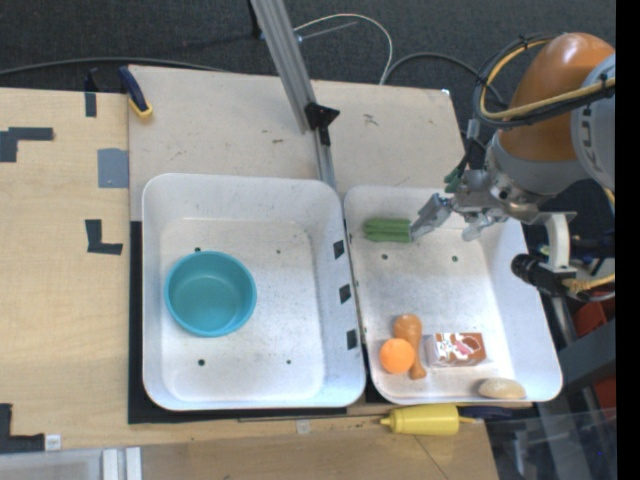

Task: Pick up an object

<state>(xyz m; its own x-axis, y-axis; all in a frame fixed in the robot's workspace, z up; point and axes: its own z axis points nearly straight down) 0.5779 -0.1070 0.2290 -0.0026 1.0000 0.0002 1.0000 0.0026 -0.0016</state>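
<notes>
Nearest the camera, a yellow plastic squeeze bottle (pixel 424 420) lies on its side on the desk (pixel 230 118), just outside the front rim of the right white bin (pixel 520 298). Inside that bin, along its front edge, rest a pale beige rounded lump (pixel 500 388), a small flat packet with a red and white print (pixel 458 348), and an orange ball (pixel 397 355) touching a brownish-orange carrot-shaped piece (pixel 409 336) that lies just behind and beside it.

In the left white bin (pixel 160 268) a round teal plastic bowl (pixel 210 293) stands upright toward the left side, well apart from everything else.

Farther back in the right bin, close to its rear left corner, lies a green cylindrical object (pixel 386 230), like a small cucumber, stretched left to right. The gripper (pixel 448 216) is at its right end: one grey finger slants down toward the green piece's tip and seems to touch or nearly touch it, while the other points down farther right. The fingers are spread, with nothing between them.

The grey arm comes in from the right, its orange band (pixel 558 78) bulging above the wrist, the wrist tilted down and to the left over the bin's rear edge.

Behind the bins, a slanted metal pole (pixel 290 53) rises from the desk, and a yellow and blue clamp handle (pixel 135 93) lies at the far left.
</notes>
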